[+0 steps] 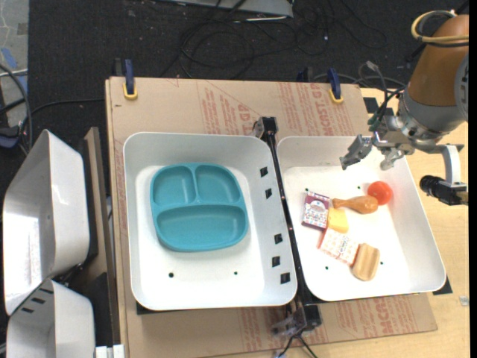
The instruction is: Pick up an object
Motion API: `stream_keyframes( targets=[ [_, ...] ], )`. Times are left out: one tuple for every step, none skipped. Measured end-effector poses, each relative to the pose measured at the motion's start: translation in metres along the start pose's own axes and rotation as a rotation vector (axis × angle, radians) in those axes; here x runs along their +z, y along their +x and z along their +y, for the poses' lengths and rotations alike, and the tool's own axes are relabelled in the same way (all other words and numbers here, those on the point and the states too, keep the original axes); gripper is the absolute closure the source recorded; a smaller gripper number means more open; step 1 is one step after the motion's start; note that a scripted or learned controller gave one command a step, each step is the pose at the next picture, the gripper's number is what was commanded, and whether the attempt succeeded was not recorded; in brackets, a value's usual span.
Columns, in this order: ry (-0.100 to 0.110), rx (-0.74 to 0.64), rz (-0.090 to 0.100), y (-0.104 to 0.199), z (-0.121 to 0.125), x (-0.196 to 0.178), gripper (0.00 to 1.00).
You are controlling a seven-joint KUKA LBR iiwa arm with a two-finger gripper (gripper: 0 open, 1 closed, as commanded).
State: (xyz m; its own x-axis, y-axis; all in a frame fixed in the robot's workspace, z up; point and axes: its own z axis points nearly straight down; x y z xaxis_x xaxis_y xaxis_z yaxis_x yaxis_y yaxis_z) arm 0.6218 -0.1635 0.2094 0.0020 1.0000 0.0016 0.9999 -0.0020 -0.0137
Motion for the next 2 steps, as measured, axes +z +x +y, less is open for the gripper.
stream_keyframes(
  targets=[
    [-0.013, -0.003, -0.002, 0.0, 0.003, -0.009, 0.0],
    [-0.01, 0.0, -0.002, -0.008, -0.003, 0.045, 0.0]
  ],
)
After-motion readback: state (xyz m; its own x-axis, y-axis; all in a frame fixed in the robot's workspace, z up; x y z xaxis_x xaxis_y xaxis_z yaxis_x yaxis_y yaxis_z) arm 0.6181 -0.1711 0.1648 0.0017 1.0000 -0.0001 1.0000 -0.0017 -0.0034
